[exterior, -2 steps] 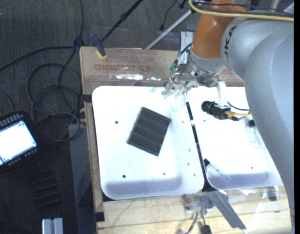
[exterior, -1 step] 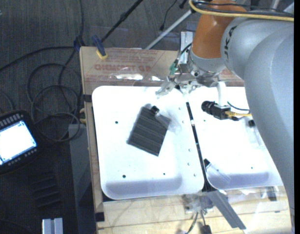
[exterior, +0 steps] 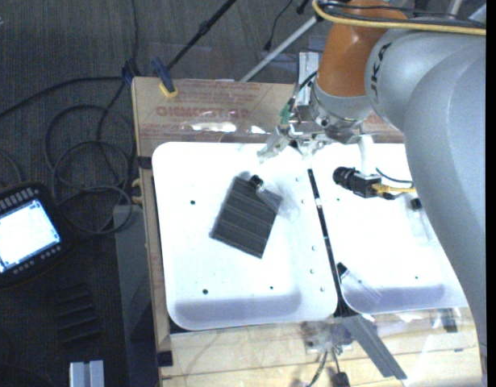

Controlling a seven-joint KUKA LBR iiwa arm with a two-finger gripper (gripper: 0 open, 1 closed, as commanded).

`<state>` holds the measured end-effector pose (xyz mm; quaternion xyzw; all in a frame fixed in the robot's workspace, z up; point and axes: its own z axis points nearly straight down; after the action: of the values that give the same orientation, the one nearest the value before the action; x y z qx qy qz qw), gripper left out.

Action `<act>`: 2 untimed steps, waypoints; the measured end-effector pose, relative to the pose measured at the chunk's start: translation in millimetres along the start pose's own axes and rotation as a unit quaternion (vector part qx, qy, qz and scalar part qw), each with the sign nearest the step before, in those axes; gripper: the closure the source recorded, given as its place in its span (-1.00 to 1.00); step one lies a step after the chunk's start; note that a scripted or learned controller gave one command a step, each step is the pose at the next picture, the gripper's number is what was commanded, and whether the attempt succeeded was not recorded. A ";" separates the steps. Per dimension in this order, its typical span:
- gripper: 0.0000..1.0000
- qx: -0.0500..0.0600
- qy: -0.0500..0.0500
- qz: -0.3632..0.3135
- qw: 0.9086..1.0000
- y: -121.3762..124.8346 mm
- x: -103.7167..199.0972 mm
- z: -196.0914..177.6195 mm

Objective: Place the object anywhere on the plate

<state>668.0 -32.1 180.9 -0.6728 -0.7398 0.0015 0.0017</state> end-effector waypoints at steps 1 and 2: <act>-1.00 -0.001 0.000 -0.248 0.969 2.4 26.2 -33.1; -1.00 -0.002 0.000 -0.263 0.965 -40.3 44.1 -105.4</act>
<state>624.1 8.0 286.5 -0.4541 -0.8909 -0.0002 0.0008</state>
